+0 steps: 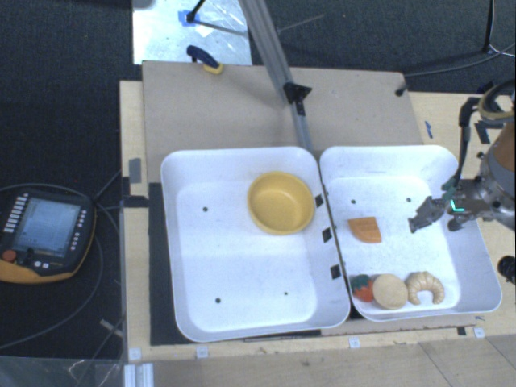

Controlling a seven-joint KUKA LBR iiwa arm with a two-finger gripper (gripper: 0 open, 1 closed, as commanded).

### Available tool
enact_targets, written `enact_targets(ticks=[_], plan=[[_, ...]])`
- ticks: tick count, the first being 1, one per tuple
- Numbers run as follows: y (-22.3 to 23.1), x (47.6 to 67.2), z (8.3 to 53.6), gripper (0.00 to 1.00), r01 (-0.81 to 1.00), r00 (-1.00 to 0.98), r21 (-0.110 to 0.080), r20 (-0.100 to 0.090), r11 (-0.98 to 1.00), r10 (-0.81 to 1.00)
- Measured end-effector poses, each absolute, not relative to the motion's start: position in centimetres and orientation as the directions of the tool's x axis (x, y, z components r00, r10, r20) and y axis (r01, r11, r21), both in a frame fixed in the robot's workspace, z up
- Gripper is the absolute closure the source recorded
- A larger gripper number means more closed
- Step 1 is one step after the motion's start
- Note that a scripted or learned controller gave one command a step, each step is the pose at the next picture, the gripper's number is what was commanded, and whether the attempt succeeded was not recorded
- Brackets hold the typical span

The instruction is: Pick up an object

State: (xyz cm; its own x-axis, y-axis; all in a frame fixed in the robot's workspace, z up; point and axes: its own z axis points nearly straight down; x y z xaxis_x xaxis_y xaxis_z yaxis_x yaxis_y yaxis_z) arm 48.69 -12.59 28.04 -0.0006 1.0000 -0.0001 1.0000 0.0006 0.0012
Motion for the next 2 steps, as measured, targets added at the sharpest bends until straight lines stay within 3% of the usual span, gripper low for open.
enact_targets(ticks=[1,2], plan=[[-12.6,48.7,28.0,0.00,1.000,-0.001,0.001,0.000,0.001,1.000],[-12.2,48.3,23.8,0.00,1.000,0.000,-0.003,0.000,0.000,1.000]])
